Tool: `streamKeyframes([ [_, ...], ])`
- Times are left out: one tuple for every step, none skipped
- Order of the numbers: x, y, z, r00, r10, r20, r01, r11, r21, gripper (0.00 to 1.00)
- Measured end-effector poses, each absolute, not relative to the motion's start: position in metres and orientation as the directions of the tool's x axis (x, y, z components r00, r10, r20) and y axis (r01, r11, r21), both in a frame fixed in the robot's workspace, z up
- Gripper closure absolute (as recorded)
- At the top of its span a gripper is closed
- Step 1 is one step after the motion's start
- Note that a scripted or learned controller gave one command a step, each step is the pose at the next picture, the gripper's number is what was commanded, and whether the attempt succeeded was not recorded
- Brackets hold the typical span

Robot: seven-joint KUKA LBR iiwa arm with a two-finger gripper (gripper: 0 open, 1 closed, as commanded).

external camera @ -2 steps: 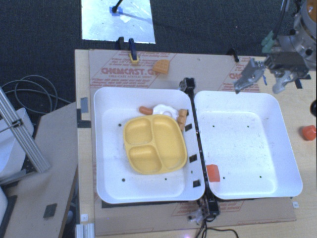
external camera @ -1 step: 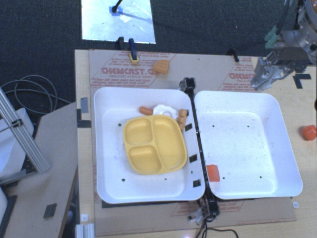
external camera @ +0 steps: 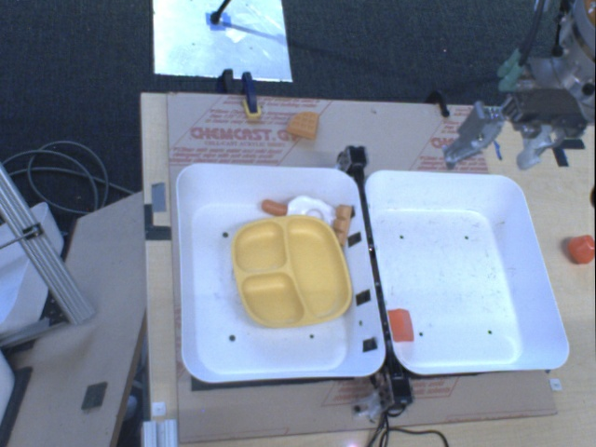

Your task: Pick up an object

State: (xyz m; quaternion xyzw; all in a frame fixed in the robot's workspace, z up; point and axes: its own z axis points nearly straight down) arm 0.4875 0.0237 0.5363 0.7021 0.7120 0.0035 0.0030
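Note:
My gripper (external camera: 492,156) hangs over the far rim of the right bin (external camera: 521,250), open, with nothing between its fingers. A small orange-red block (external camera: 399,324) lies in that bin's near left corner. The left bin (external camera: 200,250) holds a yellow divided plate (external camera: 289,273). Behind the plate lie an orange sausage-shaped piece (external camera: 273,208), a white piece (external camera: 312,209) and a small tan piece (external camera: 343,220). The gripper is far from all of these.
A tan waffle-like piece (external camera: 303,125) lies on the board behind the left bin, near a yellow and blue clamp (external camera: 250,96). A red object (external camera: 580,249) sits on the bench right of the right bin. Black clips (external camera: 354,159) join the bins along the middle.

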Motion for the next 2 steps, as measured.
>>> streamKeyframes([
  [0.4880, 0.0234, 0.5479, -0.017, 1.000, 0.001, 1.000, 0.017, 0.013, 1.00],
  [0.4880, 0.0235, 0.5475, -0.019, 1.000, 0.001, 1.000, 0.019, 0.012, 0.00],
])
